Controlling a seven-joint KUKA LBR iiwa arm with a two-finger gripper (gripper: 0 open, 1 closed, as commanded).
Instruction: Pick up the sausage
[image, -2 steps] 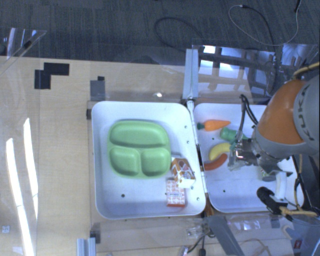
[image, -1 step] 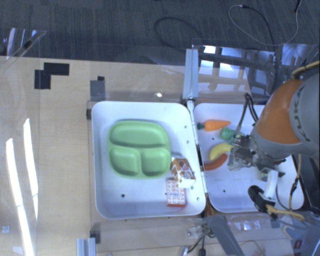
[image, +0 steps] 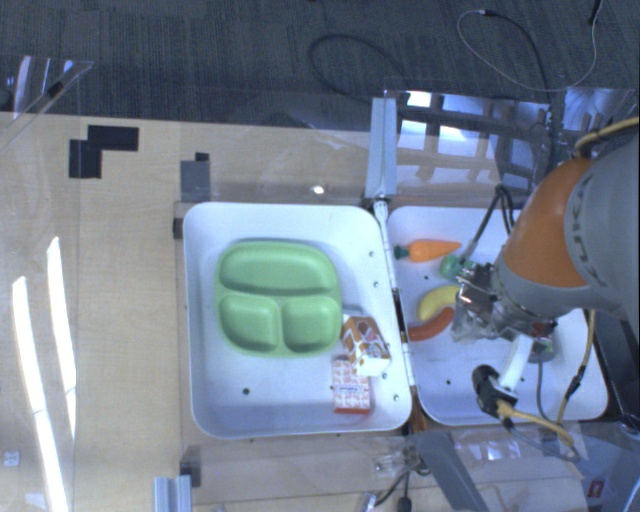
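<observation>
The sausage (image: 431, 327) lay in the right bin (image: 560, 405), just below the banana (image: 437, 301), touching it. Its long axis ran roughly left to right, tilted slightly. It appeared reddish-orange, smooth and curved. The gripper (image: 468, 312) hovered immediately right of it. Whether the jaws were spread or pressed together could not be determined.

Two white bins (image: 200, 300) are seen on a pale wooden bench (image: 100, 330). A light green divided plate (image: 278, 297) and an orange-and-white patterned packet (image: 355, 365) are shown in the left bin. An orange carrot (image: 432, 249) with a green tip, a yellow banana (image: 436, 300) and a reddish sausage (image: 428, 327) are seen in the right one.
</observation>
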